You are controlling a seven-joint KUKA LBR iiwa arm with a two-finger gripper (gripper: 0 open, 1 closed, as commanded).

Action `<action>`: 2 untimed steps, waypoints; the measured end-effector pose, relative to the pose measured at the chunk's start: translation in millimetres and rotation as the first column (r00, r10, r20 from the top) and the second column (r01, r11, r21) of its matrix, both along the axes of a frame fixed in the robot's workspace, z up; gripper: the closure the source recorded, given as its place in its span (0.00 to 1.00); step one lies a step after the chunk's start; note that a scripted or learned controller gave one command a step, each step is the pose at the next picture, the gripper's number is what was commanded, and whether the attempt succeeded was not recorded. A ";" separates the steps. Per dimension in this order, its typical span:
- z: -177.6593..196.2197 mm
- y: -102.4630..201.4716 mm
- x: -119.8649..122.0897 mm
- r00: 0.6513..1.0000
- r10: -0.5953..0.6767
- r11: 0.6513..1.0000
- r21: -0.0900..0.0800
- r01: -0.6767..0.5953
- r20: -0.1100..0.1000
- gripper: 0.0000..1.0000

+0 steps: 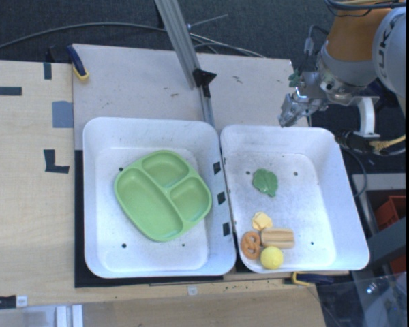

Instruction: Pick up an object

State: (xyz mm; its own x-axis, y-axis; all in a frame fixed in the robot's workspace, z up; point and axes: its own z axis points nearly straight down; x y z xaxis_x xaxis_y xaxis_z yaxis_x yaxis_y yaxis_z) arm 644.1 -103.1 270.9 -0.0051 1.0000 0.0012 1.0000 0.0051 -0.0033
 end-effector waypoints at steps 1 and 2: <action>-17.9 53.4 -10.9 1.000 0.001 1.000 0.000 -0.001 -0.001 1.00; -29.9 98.1 -20.6 1.000 0.000 1.000 -0.001 0.000 0.000 1.00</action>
